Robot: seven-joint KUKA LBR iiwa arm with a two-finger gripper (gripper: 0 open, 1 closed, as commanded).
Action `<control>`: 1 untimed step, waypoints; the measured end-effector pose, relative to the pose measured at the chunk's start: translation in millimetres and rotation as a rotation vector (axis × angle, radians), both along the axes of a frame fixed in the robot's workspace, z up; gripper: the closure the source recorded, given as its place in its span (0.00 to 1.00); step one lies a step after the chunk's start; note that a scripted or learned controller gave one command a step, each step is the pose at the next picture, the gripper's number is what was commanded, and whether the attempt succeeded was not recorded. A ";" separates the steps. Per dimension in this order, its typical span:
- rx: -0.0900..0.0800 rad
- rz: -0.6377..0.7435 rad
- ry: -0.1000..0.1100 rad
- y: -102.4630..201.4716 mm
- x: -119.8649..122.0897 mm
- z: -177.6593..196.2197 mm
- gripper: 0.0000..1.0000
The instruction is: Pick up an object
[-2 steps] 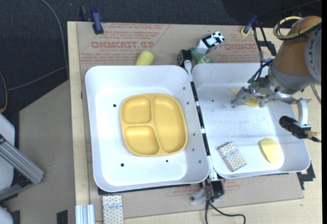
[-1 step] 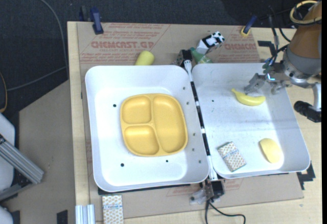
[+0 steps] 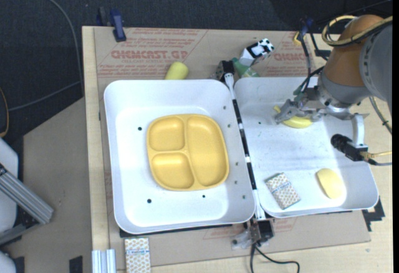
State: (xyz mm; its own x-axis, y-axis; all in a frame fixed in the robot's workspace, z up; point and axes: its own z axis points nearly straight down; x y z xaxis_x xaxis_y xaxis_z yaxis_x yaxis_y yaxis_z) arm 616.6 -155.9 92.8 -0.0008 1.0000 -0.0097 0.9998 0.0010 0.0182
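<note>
In the right bin (image 3: 349, 203) my gripper (image 3: 293, 111) is down at the far side, its fingers around a small yellow object (image 3: 298, 121) that lies on the bin floor. Only the object's lower edge shows under the fingers. A pale yellow oval piece (image 3: 330, 182) rests near the bin's right front corner. A small patterned packet (image 3: 283, 190) lies at the bin's front left. The arm reaches in from the right, with its orange band (image 3: 349, 57) above the wrist.
The left bin (image 3: 124, 197) holds a yellow three-compartment plate (image 3: 187, 151). Behind the bins on the cardboard lie a yellow cylinder (image 3: 177, 70) and a black-and-white toy (image 3: 257, 50). A black cable connector (image 3: 346, 146) hangs over the right bin.
</note>
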 end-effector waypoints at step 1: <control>0.007 0.000 0.015 -51.3 50.8 72.2 0.00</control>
